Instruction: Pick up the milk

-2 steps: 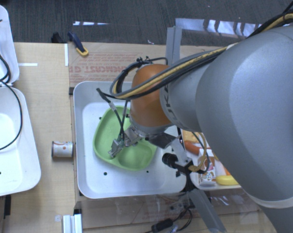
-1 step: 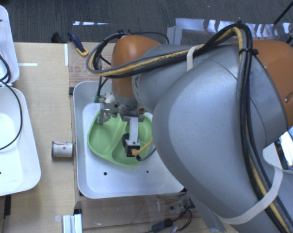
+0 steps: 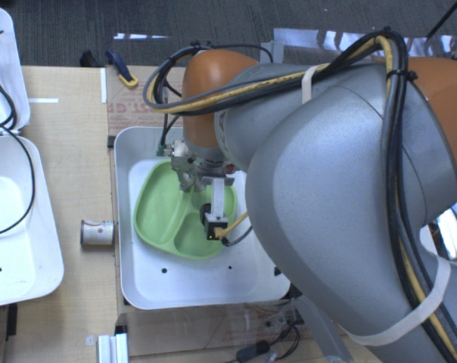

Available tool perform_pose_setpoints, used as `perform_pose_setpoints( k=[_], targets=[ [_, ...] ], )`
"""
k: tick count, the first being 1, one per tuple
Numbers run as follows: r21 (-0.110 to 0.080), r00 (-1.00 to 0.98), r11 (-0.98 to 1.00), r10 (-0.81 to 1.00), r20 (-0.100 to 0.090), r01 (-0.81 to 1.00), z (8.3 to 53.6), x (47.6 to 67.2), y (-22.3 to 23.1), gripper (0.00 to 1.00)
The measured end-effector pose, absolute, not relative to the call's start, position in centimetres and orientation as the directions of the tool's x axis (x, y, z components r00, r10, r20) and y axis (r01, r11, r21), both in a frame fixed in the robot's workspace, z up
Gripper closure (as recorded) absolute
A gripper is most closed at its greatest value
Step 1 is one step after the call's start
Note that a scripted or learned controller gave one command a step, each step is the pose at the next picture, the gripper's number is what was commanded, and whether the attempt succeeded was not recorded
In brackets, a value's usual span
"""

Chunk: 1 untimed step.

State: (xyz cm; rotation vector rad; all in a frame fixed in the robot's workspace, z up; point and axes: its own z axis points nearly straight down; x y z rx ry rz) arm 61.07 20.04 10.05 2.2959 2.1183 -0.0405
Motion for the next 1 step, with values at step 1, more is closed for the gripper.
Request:
perform_pose_setpoints(
  k=[1],
  targets=[
    [-0.001,0.208,-0.208,0.978,-0.003,0.978,18.48,58.41,18.98,1.00]
  ],
)
